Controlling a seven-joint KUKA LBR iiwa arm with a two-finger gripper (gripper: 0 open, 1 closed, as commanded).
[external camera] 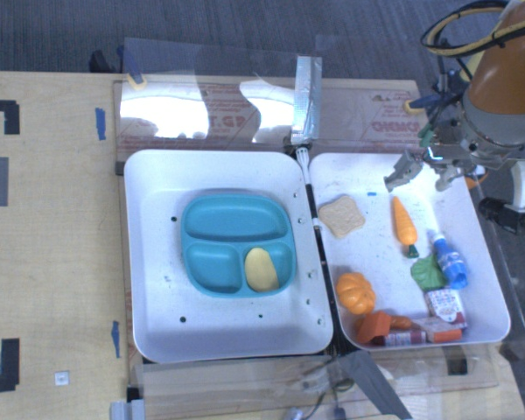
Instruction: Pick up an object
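Gripper (423,175) hangs with fingers spread and nothing between them above the right bin (490,335), near its far edge — I judge it poised for the carrot (405,223), just below it.

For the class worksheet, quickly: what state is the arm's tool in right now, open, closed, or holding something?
Tool: open, holding nothing, above the far end of the right bin, apart from the carrot.
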